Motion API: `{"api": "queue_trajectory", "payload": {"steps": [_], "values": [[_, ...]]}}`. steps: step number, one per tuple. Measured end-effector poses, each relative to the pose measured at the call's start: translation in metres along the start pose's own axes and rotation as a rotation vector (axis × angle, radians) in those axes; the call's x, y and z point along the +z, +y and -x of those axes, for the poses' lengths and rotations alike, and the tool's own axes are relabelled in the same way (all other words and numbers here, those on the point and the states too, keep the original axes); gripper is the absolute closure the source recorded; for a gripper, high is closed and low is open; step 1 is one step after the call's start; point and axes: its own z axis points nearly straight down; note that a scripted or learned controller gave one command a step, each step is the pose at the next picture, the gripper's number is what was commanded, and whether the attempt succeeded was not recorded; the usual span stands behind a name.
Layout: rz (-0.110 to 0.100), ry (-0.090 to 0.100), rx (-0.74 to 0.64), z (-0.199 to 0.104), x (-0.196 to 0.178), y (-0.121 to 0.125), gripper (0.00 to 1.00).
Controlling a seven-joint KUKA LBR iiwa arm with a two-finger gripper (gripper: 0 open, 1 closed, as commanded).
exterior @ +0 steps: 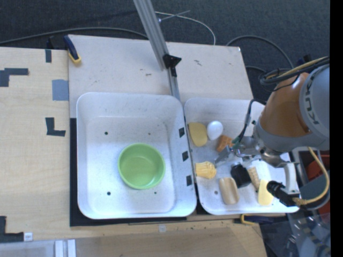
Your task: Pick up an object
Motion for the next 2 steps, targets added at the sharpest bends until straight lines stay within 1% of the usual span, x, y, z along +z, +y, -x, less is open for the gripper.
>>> {"api": "queue_trajectory", "payload": {"steps": [1, 2], "values": [[0.029, -0.009, 0.0, -0.005, 0.039, 0.012, 0.0], [0.028, -0.006, -0.002, -0.006, 0.027, 0.012, 1.0]]}}
